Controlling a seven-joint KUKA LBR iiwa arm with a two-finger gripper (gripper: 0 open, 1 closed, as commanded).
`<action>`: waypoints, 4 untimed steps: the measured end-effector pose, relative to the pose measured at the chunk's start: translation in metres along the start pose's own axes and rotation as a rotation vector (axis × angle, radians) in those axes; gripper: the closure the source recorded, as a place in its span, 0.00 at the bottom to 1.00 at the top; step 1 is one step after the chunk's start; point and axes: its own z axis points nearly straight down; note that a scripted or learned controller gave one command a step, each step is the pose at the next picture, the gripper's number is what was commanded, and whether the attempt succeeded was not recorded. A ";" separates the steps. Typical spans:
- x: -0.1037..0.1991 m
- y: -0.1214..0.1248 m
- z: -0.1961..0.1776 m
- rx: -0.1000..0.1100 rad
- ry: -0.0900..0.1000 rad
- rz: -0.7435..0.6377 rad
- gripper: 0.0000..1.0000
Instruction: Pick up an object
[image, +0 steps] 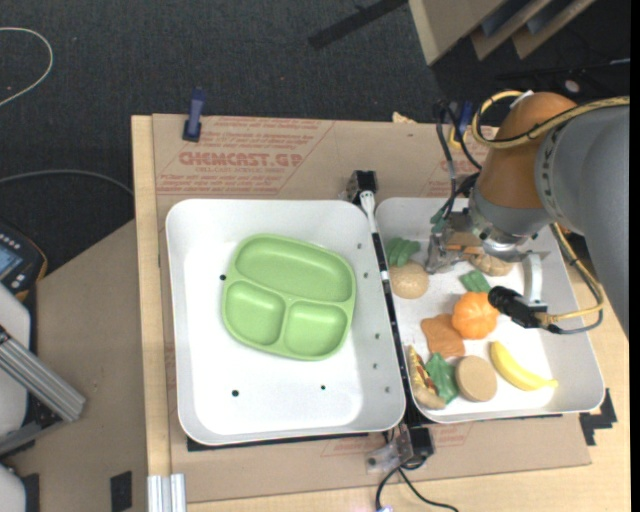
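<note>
Grey arm (590, 170) points hand (448, 256) down into right bin (566, 338).

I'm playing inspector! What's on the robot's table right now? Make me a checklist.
Surface: cardboard-topped bench with a left bin and a right bin side by side.
Job's things: in the right bin, an orange, banana, tan round piece, brown slice, sandwich, pale bun and green leaf; in the left bin, a green divided plate.
Clutter: blue clip at the bench's far edge.
Gripper: low at the right bin's far end, near the leaf; I cannot tell if it holds anything.
Cables: white cable on the floor, far left.
Surroundings: dark carpet; metal rail at the left.
</note>
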 end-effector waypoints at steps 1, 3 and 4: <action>-0.004 0.002 -0.012 -0.008 -0.004 0.004 1.00; 0.017 -0.085 -0.105 -0.004 -0.002 0.005 1.00; -0.011 -0.077 0.004 -0.004 -0.004 0.008 1.00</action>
